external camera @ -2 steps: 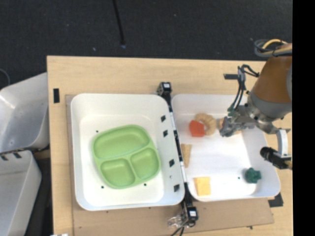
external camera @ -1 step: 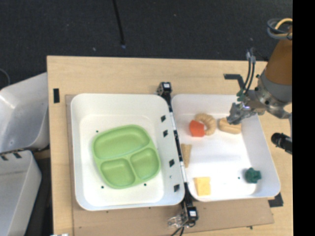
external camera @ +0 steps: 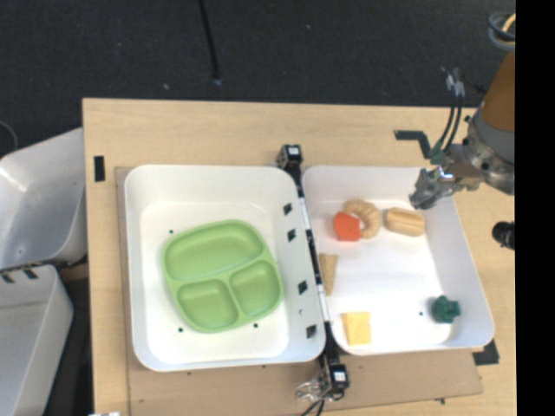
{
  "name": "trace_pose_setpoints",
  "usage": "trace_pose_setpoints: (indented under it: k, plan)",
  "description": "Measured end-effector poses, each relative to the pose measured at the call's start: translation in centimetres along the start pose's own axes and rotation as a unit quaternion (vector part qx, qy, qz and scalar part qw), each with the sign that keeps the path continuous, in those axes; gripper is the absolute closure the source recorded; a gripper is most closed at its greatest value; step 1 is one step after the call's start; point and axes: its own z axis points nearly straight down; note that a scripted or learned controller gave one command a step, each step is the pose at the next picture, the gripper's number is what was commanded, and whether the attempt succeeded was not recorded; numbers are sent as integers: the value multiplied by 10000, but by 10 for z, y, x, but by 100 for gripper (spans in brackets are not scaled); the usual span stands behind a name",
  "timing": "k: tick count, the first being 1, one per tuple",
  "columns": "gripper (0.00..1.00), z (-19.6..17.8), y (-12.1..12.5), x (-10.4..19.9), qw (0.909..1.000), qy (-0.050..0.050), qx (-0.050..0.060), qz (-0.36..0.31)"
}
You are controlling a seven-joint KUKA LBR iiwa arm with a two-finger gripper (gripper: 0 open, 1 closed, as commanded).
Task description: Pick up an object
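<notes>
A green three-compartment plastic tray (external camera: 223, 276) lies in the left white bin (external camera: 139, 232). In the right white bin (external camera: 468, 267), an orange round piece (external camera: 347, 226) touches a tan ring (external camera: 365, 216).

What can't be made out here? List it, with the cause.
- Gripper: small and blurred in the camera view, so its grip state is unreadable.
- Arm: cut off by the right edge.
- Dark green object in the right bin: too small to identify.
</notes>
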Motion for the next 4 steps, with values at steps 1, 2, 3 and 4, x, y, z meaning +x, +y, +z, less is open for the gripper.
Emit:
trace_pose_setpoints:
  k: [1, 2, 3, 4]
  plan:
    - [100, 12, -10, 46, 10000, 6, 24, -7]
    - [100, 27, -6, 102, 10000, 16, 26, -20]
    - [100, 22, -3, 152, 10000, 17, 16, -22]
    - [100, 30, 2, 198, 10000, 11, 20, -17]
